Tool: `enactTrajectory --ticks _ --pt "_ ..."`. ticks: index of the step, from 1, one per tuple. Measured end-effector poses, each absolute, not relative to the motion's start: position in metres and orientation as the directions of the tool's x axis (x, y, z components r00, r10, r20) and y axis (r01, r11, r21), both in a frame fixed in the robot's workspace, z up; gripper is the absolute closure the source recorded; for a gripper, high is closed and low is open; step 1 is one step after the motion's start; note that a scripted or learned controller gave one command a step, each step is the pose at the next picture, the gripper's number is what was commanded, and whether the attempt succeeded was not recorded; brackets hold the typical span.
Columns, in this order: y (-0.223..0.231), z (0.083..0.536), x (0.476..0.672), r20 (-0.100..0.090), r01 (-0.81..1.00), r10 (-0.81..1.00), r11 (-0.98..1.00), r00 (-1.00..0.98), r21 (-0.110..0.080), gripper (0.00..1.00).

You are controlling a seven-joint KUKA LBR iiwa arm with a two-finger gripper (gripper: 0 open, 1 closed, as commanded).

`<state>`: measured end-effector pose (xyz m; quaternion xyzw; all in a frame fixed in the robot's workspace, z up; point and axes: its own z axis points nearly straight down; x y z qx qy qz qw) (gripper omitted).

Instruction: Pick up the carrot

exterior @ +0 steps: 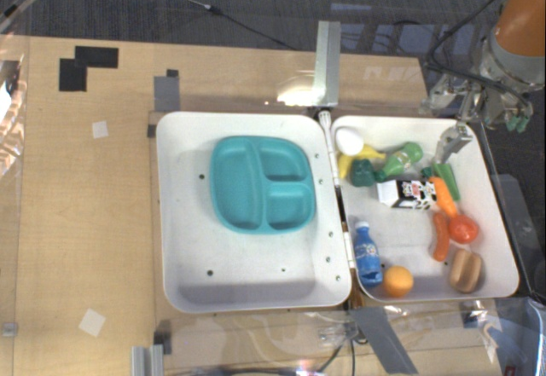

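Gripper (454, 142) is hovering empty with fingers apart over the right bin (503, 221), lining up just above the carrot (444, 194), which is lying beside the milk carton (413, 193), green top pointing toward it.

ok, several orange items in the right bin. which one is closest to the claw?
The carrot, orange with a green top, lying just below the claw. The orange ball, the red-orange round piece and the orange sausage-shaped piece sit farther down.

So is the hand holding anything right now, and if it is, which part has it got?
Nothing is held. The hand hangs above the right bin's far side with nothing between its fingers; the carrot lies just below it in the bin.
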<state>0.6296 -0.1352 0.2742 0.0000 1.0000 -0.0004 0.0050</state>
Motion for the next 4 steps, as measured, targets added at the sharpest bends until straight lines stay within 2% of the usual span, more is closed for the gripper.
enactTrajectory --ticks 1,2,3,4 --pt "-0.192 0.126 0.629 -0.021 0.097 0.097 0.995 -0.995 -0.001 0.00" --pt "-0.207 0.095 0.556 -0.028 0.237 0.237 0.971 -0.971 -0.001 0.00" --pt "-0.206 0.109 0.561 -0.043 0.231 0.230 0.973 -0.972 -0.002 1.00" --pt "-0.169 0.229 0.504 -0.022 0.134 0.134 0.991 -0.991 -0.003 1.00"
